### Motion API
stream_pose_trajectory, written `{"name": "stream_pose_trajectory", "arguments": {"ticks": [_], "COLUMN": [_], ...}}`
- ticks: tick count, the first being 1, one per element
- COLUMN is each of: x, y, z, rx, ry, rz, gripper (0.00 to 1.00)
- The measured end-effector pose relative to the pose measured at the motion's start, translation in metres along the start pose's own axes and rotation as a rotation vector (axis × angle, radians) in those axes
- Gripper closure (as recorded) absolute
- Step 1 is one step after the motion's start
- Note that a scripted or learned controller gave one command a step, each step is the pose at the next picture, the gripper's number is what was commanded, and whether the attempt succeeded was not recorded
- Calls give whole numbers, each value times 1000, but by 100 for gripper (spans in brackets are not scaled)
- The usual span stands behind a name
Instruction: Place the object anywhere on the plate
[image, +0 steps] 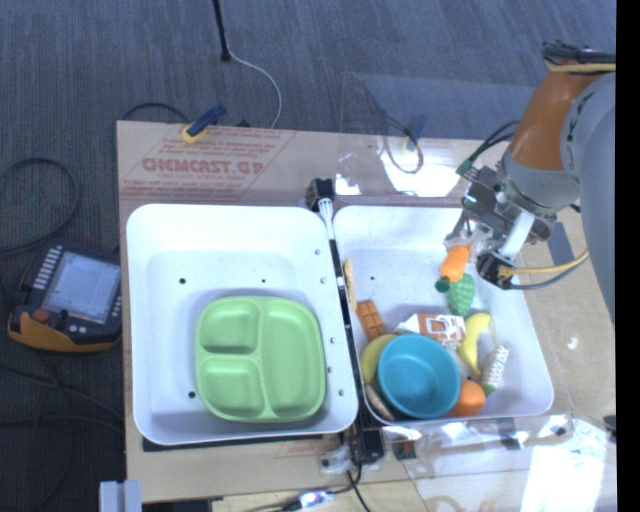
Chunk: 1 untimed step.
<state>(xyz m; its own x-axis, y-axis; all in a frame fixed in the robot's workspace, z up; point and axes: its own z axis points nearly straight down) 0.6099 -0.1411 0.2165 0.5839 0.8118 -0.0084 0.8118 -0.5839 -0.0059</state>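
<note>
- Bins: two shallow white bins were set side by side on the bench, the left bin (160, 240) holding a plate and the right bin (400, 235) holding a cluster of toy food.
- A green, three-compartment plate (262, 358) was seen lying flat in the near half of the left bin, with nothing resting on it.
- The gripper (478, 243) was positioned over the right bin's far right area; whether it was spread or pressed together could not be told.
- An orange carrot (454, 265) was seen just below the gripper, touching or very near it; a grasp could not be confirmed.
- A green toy (461, 296) lay right beside the carrot.
- A blue bowl (418, 376) sat at the near edge of the right bin, with a yellow banana (475, 337), a small carton (440, 327) and a brown waffle piece (371, 319) crowded around it.
- A handheld pendant (68, 298) lay on the floor, well apart from the left bin.
</note>
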Motion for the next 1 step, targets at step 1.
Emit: {"name": "stream_pose_trajectory", "arguments": {"ticks": [1], "x": [0], "y": [0], "z": [0], "rx": [0], "ry": [0], "rz": [0], "gripper": [0]}}
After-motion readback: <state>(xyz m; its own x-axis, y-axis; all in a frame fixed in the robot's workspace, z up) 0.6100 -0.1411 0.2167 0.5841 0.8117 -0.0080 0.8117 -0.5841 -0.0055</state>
